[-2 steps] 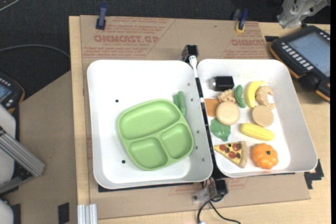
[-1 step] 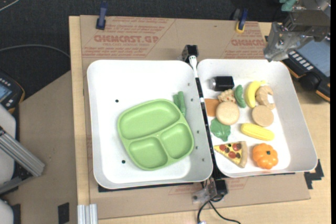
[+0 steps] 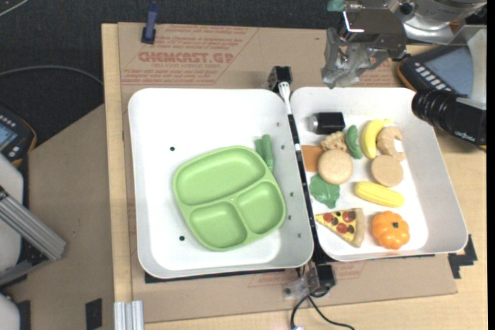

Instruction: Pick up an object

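Observation:
My gripper [image 3: 343, 72] hangs over the back rim of the right bin [image 3: 441, 166], with nothing visibly in it. Just in front of it, inside the bin, lies a small black block [image 3: 328, 121]. Toy food fills the bin around that block: a banana [image 3: 373, 137], a green pod [image 3: 353, 141], a round cookie [image 3: 336, 165], a tan disc [image 3: 387, 171], a yellow corn cob [image 3: 378, 194], a pizza slice [image 3: 342, 224], an orange pumpkin [image 3: 390, 229] and a green leaf [image 3: 323, 190].
The left bin [image 3: 151, 166] holds a green divided plate [image 3: 228, 197] and a green pod [image 3: 265, 151] by its right wall. A black clip [image 3: 279, 77] sits where the bins meet at the back. Cardboard lies under both bins.

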